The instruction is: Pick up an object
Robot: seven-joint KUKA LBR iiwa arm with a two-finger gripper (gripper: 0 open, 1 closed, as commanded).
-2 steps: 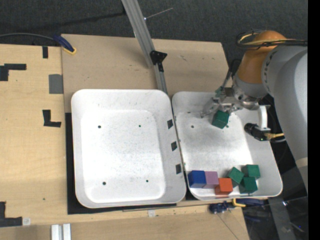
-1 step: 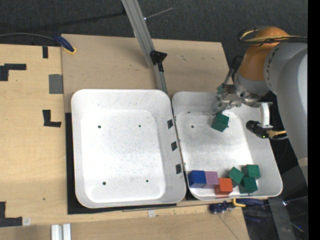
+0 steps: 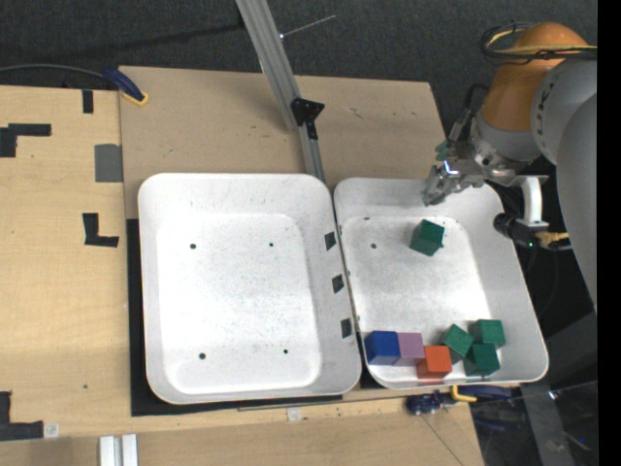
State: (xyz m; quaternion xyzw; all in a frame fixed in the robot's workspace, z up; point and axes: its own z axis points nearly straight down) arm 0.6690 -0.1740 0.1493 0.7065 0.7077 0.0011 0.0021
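Green block (image 3: pixel 427 237) alone mid right bin (image 3: pixel 505 289); end effector (image 3: pixel 436 192) just above-right, opening unclear, holds nothing.

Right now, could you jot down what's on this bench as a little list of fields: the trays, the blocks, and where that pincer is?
trays: two white bins, left bin, right bin
lone block: green cube, upper part of right bin
cluster, right bin's near edge: blue block, purple block, orange block, three green blocks
pincer: above right bin's far edge, apart from green cube

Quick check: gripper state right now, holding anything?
Gripper: finger state cannot be told; nothing seen held; it sits over the right bin's far edge, near the green block.
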